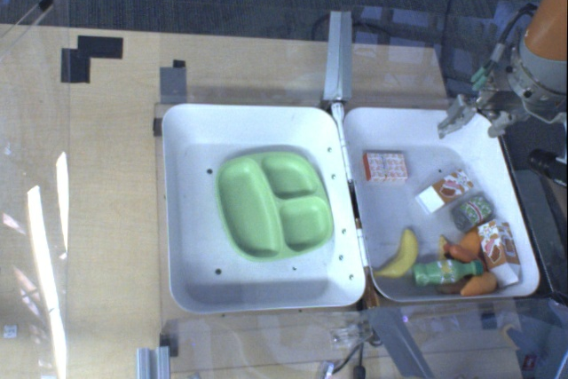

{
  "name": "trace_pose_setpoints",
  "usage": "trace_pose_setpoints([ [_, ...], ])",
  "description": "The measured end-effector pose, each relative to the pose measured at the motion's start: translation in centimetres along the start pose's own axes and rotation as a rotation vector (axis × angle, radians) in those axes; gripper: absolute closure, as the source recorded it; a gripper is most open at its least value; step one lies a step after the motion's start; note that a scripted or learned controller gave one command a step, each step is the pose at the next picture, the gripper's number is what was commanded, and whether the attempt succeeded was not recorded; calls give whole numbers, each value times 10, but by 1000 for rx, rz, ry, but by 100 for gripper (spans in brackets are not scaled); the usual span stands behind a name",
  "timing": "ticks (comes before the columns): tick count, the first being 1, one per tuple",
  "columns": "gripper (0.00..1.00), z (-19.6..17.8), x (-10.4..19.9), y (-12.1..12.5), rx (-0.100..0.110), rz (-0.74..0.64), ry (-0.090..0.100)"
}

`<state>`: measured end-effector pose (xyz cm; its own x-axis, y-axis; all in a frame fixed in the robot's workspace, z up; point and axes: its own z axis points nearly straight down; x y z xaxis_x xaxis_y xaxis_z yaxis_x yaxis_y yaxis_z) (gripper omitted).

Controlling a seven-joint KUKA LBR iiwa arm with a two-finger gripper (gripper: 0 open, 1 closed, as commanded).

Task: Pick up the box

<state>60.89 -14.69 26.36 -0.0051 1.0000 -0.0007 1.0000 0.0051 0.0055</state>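
A flat red-and-white box (385, 166) lies in the right bin (390, 217), near its upper left. Two smaller cartons also lie there: a white and red one (448, 189) and another (498, 246) by the right wall. My gripper (475, 120) hangs over the bin's upper right corner, up and to the right of the flat box and apart from it. Its fingers (452, 122) are spread open with nothing between them.
The right bin also holds a dark can (473, 210), a banana (401, 254), a green bottle (436, 272) and orange carrot-like pieces (478, 284) along its lower side. The left bin (191, 280) holds a green divided plate (274, 205). A metal divider (337, 58) stands behind the bins.
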Motion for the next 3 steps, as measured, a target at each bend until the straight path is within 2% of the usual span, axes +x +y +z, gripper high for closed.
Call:
trace_pose_setpoints([
  [1,0,164,26,-17,-2,-47,1],
  [2,0,176,34,33,-5,-119,0],
  [3,0,177,43,58,11,-96,-2],
])
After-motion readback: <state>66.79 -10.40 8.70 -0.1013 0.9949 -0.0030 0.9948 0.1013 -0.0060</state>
